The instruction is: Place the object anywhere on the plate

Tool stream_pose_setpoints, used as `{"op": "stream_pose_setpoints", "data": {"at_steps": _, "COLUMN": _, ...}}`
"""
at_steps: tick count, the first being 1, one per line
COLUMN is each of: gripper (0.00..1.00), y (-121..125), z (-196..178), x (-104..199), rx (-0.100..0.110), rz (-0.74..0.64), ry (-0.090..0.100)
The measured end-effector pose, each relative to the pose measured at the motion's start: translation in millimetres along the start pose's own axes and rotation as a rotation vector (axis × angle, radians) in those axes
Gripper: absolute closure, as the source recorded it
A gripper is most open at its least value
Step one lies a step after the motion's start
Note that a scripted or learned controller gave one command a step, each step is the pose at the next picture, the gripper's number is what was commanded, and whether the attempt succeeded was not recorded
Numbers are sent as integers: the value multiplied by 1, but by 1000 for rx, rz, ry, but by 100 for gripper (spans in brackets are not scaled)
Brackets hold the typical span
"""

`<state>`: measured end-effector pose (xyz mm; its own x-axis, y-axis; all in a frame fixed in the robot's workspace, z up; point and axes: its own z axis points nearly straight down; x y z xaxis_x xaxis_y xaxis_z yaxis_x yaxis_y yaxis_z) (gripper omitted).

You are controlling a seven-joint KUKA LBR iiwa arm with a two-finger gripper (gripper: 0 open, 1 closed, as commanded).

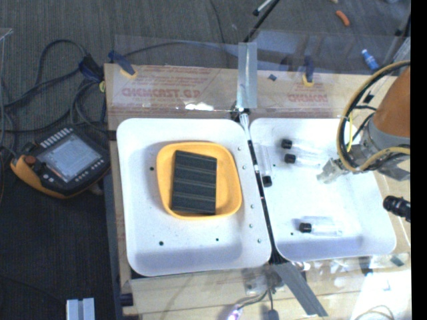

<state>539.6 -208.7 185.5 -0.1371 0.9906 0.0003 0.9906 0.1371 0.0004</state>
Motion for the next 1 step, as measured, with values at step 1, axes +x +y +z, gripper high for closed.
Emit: {"op": "stream_pose_setpoints", "data": {"at_steps": 1, "gripper": 0, "y": 0, "z": 0, "x": 0, "rx": 0, "rz": 0, "ry": 0}}
